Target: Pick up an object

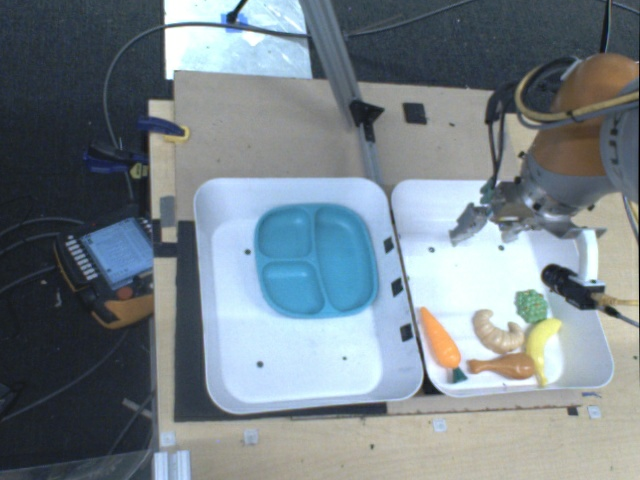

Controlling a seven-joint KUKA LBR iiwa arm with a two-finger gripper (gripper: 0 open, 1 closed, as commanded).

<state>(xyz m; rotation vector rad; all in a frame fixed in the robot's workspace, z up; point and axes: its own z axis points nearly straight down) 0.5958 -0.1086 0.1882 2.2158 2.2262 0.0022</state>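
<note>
Gripper hangs over the right bin, jaws spread and empty; I'd center over the carrot before dropping.

Grey arm, orange band, black cable, metal hand.

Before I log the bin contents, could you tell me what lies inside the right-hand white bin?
In the right-hand white bin lie an orange toy carrot, a tan shrimp, green broccoli, a yellow banana and a brown drumstick. The gripper hides some floor.
</note>
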